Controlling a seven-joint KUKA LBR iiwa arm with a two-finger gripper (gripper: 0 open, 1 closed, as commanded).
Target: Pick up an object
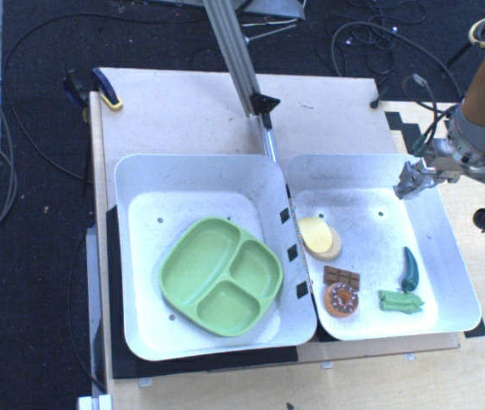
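The grey arm with its orange band reaches in from the right, and its hand point(406, 184) hovers above the far right rim of the right-hand shallow white bin point(371, 171). The hand looks small and dark at this angle, and I cannot tell how its fingers stand; nothing shows in its grip.

The things to choose from all lie in the right bin. A pale yellow rounded block point(318, 237) sits near the left wall, about midway down. Nearer the camera, a small brown chocolate-bar piece point(341, 277) lies just above and touching a round pink-frosted toy doughnut point(341, 300). Toward the near right corner, a slim dark teal pepper-shaped toy point(410, 269) stands lengthwise, with a flat green leafy toy point(400, 301) just below it. In the left-hand white bin point(140, 186) rests a light green three-compartment plastic plate point(220, 275).

By my reading the task is at its approach step: the hand is over the bin's edge, well apart from every item, and no grasp is begun. The next move calls for travel toward the near side, over one chosen piece, and then a straight descent. The yellow block stands alone and seems the easiest pick; the doughnut and chocolate touch, so a grasp there risks nudging both.
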